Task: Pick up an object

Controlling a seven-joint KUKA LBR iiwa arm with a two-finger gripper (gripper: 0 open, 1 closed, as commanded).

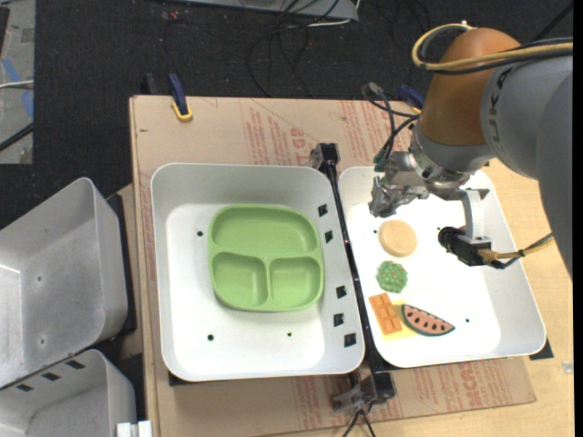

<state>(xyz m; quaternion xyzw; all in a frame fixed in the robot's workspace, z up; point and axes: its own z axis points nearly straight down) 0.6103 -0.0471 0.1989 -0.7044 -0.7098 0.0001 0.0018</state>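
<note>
Over the right bin (510, 330), the pincer (390, 198) is hovering just above a round tan cookie (398, 238); whether its tips are apart or together is apparently impossible to tell. A green tray (266, 258) is sitting in the left bin (182, 271).

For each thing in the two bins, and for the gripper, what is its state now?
Green divided plate: flat in the left bin, nothing in its compartments.
Round tan cookie: flat in the right bin.
Broccoli: lying free.
Orange waffle piece: flat.
Watermelon slice: flat.
Gripper: above the cookie, holding nothing visible.
</note>
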